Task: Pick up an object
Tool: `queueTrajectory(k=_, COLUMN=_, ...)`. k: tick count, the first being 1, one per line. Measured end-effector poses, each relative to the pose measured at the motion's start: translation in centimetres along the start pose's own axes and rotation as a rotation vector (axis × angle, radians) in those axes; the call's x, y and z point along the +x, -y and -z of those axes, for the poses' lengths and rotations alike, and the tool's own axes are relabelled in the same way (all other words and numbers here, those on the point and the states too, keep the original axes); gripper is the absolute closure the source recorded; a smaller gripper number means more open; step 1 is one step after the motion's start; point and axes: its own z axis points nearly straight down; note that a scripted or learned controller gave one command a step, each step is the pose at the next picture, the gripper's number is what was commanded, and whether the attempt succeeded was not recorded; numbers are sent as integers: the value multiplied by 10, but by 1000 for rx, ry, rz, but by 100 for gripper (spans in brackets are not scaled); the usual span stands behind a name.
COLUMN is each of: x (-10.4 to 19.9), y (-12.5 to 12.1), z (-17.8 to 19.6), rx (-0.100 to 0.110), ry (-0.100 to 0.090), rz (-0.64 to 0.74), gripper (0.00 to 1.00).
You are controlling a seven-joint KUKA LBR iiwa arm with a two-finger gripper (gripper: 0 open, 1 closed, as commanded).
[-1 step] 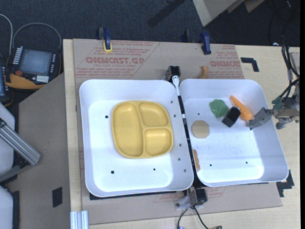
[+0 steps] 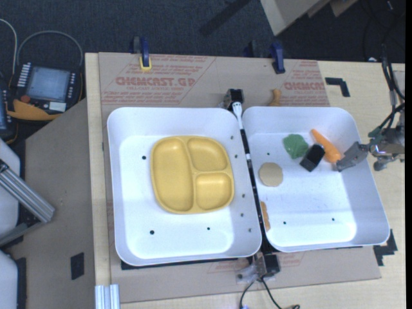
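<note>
In the camera view the right bin (image 2: 360, 192) holds four small things clustered in its upper half: a green lump (image 2: 296, 145), an orange carrot-shaped piece (image 2: 326, 145), a black block (image 2: 312, 158) touching that orange piece, and a tan disc (image 2: 271, 174) lying apart nearer the divider, while the left bin (image 2: 129, 237) carries a yellow sectioned plate (image 2: 192, 172). All four look light; the black block seems stiff and best pinched across its short sides, whereas the flat disc would probably be hard to get under. The gripper (image 2: 351, 157) sits low at the right bin's right rim, just beside the orange piece, and whether it is parted or closed I cannot tell.
</note>
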Motion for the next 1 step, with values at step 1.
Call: queueTrajectory(k=1, x=0, y=3, z=-64, rx=7, ry=-3, rz=-1, gripper=0)
